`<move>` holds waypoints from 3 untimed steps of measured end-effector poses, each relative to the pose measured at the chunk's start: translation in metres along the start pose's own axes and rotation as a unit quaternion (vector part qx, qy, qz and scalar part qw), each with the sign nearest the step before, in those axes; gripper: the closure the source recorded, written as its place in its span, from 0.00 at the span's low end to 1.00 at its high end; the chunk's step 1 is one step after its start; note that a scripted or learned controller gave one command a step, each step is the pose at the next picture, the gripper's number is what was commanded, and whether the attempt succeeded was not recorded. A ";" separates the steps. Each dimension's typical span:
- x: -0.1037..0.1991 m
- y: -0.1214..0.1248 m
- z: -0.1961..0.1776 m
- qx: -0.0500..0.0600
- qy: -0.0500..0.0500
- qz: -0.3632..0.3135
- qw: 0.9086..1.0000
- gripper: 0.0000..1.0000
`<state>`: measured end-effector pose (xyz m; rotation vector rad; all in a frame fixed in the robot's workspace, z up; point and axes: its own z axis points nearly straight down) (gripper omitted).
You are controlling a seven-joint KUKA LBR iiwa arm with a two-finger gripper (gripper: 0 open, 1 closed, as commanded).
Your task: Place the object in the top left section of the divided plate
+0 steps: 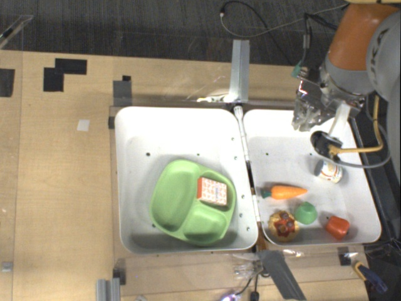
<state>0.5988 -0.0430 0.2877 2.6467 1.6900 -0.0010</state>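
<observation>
Small patterned red-and-white block point(213, 191) already resting in the green divided plate point(178, 205), in the upper-right compartment as seen from above; top-left section apparently still bare, so placement judged off target or unfinished. Gripper point(308, 115) raised over the right bin point(357, 231)'s far edge, nothing visibly held; open or closed: cannot tell. Carrot point(287, 192) lying nearby.
</observation>
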 end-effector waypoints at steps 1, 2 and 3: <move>0.001 0.071 0.019 0.000 0.000 0.002 1.000 1.00; -0.023 0.089 -0.004 0.000 0.000 0.132 0.991 1.00; -0.033 0.079 -0.035 0.000 0.000 0.425 0.905 1.00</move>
